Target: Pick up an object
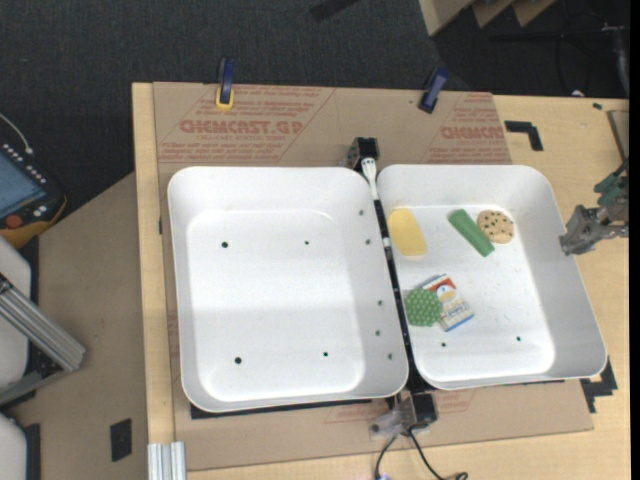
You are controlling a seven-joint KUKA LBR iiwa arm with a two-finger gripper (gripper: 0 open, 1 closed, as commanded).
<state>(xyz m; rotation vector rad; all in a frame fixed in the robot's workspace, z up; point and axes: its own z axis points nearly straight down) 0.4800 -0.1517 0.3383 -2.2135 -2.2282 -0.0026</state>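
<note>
Bench (300, 118): pincer (583, 230) low beside right bin (560, 268) rim; grip state indiscernible.

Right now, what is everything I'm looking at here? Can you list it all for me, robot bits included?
left bin: one, white, left half of the bench
right bin: one, white, beside the left bin, holds all the small things
yellow object: one, pale yellow, upper left of the right bin
green stick: one, green, upper middle of the right bin, tilted
cookie: one, tan with dark spots, touching the green stick's right side
packet: one, green, white, red and blue, lower left of the right bin
clamps: two, blue, on the board's far edge
board: one, brown with red lettering, under both bins
gripper: one, grey, at the right bin's right rim
</note>
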